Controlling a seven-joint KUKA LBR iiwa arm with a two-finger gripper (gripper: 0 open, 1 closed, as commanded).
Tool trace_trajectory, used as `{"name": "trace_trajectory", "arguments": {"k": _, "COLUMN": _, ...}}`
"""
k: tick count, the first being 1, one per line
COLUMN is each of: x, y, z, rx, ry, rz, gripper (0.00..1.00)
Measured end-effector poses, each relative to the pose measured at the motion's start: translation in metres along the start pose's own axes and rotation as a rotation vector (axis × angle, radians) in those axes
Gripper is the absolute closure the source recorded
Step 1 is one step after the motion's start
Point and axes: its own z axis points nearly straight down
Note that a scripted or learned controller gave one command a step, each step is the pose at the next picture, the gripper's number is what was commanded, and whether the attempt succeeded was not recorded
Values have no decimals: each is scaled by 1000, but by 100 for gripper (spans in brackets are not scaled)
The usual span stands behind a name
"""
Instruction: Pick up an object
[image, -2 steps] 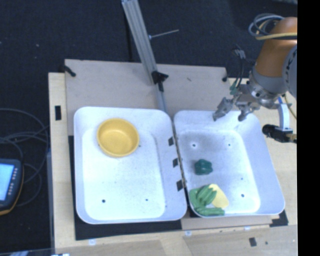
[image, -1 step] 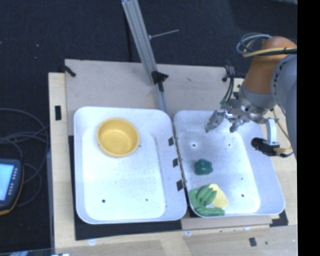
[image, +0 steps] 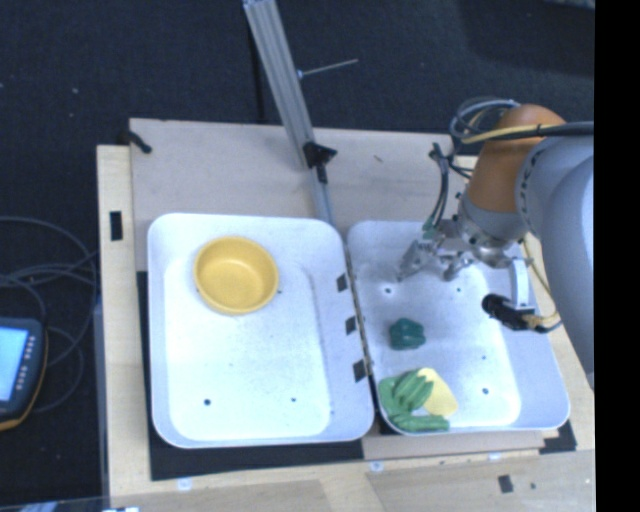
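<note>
A small dark-green object (image: 406, 333) lies mid right bin (image: 500, 400); a green-and-yellow toy (image: 418, 397) rests near its front edge.

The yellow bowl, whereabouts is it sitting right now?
The yellow bowl sits in the upper part of the left white bin in the camera view, well apart from the gripper over the right bin.
</note>
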Motion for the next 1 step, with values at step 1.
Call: {"name": "trace_trajectory", "arguments": {"k": 1, "x": -1, "y": 2, "z": -15, "rx": -7, "ry": -1, "rz": 0, "gripper": 100}}
